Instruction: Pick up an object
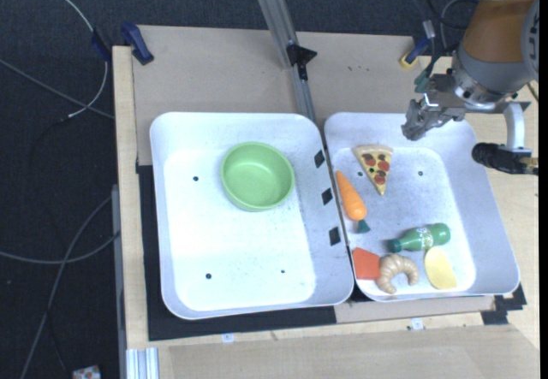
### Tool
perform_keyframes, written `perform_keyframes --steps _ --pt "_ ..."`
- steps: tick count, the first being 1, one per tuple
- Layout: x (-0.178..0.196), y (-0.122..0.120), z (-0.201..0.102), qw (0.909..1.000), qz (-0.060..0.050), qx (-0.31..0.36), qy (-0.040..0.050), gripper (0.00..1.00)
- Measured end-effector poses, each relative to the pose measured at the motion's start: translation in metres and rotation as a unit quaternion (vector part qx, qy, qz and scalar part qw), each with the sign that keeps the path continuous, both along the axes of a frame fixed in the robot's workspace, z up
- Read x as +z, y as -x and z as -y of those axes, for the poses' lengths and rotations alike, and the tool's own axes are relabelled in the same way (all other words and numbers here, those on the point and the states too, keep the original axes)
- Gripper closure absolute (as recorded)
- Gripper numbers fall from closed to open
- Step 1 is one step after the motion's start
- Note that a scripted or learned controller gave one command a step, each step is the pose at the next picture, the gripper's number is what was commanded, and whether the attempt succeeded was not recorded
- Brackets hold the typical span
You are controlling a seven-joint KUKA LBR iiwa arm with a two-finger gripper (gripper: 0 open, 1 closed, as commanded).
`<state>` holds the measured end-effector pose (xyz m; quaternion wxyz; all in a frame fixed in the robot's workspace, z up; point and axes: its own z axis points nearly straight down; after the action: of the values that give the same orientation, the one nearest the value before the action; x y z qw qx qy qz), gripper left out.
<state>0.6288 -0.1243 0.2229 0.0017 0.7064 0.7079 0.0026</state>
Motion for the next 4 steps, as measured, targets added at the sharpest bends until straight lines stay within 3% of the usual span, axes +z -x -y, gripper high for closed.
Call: perform_keyframes --steps 1,2,4 --pt "0.058 -0.002 -0.001 1.0 0.002 0.0 0.0004 1.0" --pt "0.041 0.017 -0.048 1.0 -0.009 0.001 -0.0021 1.0" --pt "0.029 0.055 -0.156 0.9999 -0.01 0.001 -0.0016 1.0"
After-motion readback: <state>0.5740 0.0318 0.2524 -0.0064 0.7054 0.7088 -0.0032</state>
